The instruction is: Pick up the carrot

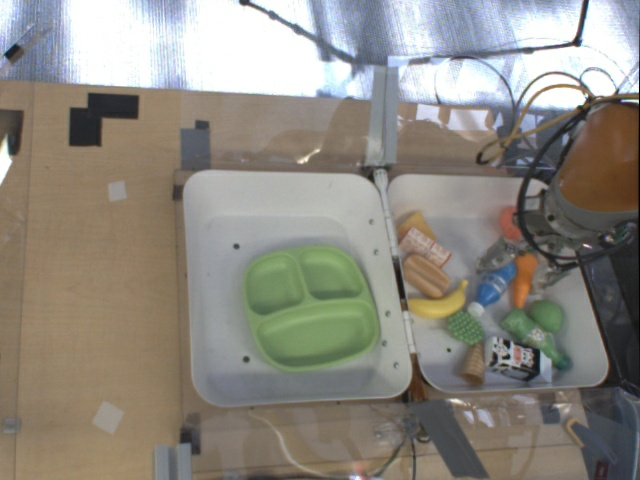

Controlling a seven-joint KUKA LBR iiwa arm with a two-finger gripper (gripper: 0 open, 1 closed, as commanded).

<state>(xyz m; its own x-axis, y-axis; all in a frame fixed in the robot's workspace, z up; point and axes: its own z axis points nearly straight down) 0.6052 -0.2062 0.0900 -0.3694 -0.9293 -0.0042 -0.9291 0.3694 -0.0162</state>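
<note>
In the right white plastic bin (445,193), the small orange toy carrot (523,280) stands between the metal jaws (522,261), beside a blue toy bottle (492,288); jaws closed on it. Left bin (215,228) holds a green divided plate (262,318).

No readable text anywhere here. The closest candidate is the small carton (518,358) at the near edge of the right bin (596,368), with black and white patches printed on its face, but no letters or numbers can be made out on it. Over at the far left of the tabletop (90,268), there are black block shapes (102,116), a stepped marking and not a character. Two pale square patches (118,191) on the wood carry no legible print at this size.
</note>
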